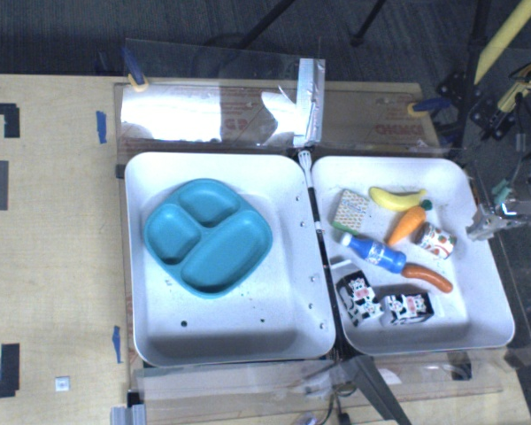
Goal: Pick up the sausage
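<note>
Nothing's been grasped yet: the sausage (pixel 427 277) lies just right of the blue bottle (pixel 378 255), the pincer (pixel 500 211) needs to come down over it, its state I cannot tell.

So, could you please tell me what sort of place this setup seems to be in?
Most likely a robotics lab workcell: two white bins on a bench, toy food such as a sausage and banana, and tripod legs on grey carpet behind.
</note>
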